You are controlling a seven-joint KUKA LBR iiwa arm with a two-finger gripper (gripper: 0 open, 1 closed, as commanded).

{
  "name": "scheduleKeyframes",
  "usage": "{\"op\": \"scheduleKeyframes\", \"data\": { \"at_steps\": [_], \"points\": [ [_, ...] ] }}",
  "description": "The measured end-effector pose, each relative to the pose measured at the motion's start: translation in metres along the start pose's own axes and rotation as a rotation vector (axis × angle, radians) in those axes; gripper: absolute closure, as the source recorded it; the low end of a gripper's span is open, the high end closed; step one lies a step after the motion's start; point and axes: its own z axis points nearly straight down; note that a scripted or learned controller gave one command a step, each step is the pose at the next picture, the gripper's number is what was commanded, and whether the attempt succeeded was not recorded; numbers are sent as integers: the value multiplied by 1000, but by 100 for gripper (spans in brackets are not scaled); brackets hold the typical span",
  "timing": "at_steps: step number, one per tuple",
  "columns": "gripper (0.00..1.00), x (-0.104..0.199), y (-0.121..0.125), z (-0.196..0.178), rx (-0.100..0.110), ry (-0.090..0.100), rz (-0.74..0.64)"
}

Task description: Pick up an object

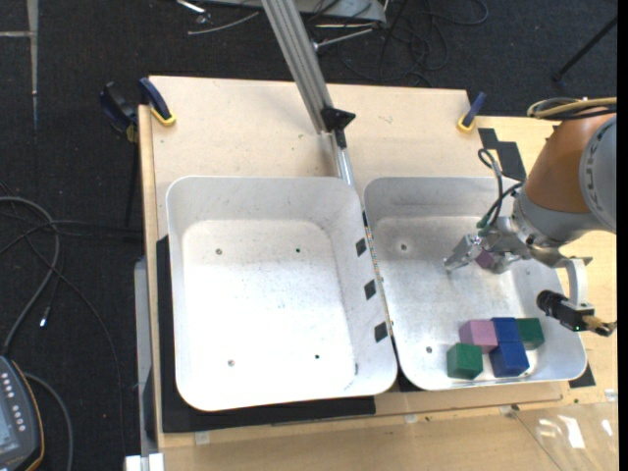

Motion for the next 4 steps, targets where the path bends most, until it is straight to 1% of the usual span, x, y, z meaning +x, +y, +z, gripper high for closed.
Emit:
{"op": "scheduleKeyframes", "data": {
  "at_steps": [1,2,3,4],
  "points": [
    [0,-23,87,-1,1,2,1],
    [0,3,47,0,4,1,5],
    [100,2,49,-10,0,-2,1],
    [100,82,58,-49,-4,3,-4]
  ]
}}
